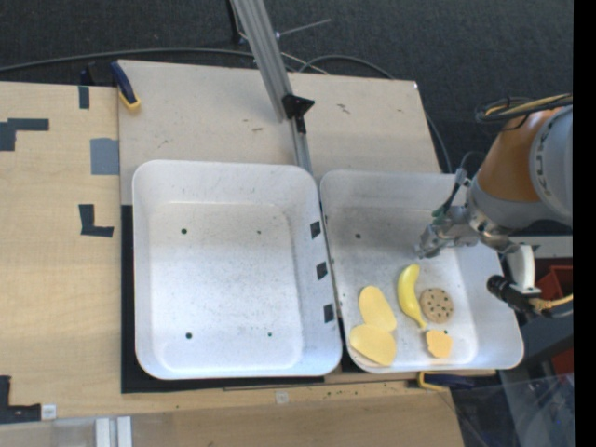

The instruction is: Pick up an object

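Arm reaches in from the right, wrist bent down, gripper (430, 242) low over the right bin (372, 194), just above the banana (408, 291). Can't tell the gripper's state. Cookie (436, 303) touches the banana.

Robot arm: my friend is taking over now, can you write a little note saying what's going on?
Gripper: low over the right bin, above the food toys; can't tell if it's open, and nothing shows in it.
Things: banana, cookie, small orange piece and two yellow pieces, all lying at the right bin's near end.
Done: nothing picked up.
Left: grab one object and lift it.
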`<state>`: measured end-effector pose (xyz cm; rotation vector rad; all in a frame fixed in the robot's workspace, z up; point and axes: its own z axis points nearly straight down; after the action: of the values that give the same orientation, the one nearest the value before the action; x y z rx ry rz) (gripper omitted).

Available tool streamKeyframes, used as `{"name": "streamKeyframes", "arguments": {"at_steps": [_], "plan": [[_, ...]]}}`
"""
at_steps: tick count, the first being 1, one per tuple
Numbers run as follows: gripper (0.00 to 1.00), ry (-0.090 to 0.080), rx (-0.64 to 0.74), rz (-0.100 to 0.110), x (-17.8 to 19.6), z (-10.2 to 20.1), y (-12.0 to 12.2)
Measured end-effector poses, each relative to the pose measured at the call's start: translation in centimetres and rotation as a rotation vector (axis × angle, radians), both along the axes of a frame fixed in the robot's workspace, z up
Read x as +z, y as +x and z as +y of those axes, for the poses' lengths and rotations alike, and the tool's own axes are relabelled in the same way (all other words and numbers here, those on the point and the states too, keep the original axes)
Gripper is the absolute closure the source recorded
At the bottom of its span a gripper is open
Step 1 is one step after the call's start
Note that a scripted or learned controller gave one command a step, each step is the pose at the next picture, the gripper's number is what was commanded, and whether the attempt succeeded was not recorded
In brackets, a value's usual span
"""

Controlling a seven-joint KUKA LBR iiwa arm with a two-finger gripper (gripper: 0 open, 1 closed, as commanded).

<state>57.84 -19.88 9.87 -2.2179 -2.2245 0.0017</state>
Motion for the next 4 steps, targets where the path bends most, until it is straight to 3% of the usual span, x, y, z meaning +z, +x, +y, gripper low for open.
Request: {"name": "streamKeyframes", "arguments": {"at_steps": [3,4], "plan": [[1.0,-0.001,-0.001,-0.005,14.2,0.0,1.1],[1.0,0.002,0.004,-0.002,15.0,5.2,2.4]]}}
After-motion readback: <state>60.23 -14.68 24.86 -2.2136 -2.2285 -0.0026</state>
